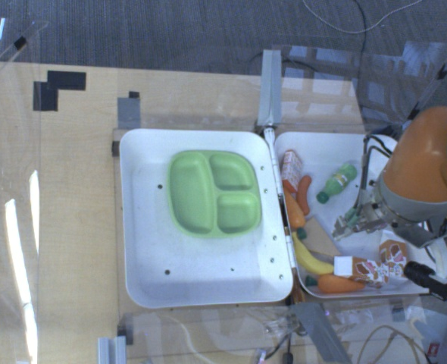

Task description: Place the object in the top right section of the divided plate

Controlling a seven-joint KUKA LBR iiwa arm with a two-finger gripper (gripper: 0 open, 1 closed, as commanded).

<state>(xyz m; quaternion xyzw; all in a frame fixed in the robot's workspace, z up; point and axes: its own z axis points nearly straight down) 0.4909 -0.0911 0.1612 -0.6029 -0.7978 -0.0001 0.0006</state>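
Note:
The green divided plate (212, 192) lies in the left white bin (151, 268), with one long section on its left and two smaller ones on its right; its top right section (232, 170) holds nothing. My gripper (350, 224) hangs low over the right bin (322, 138), just below and right of a green bottle (337, 183). The arm's orange band (424, 158) hides the bin's right side. I cannot make out anything held by the gripper.
In the right bin lie a red and white packet (290, 164), a red sausage (304, 190), an orange carrot (294, 212), a banana (311, 257), a brown wedge (321, 239), a white cube (342, 265) and a printed snack packet (384, 262). Cables trail along the bench's front edge.

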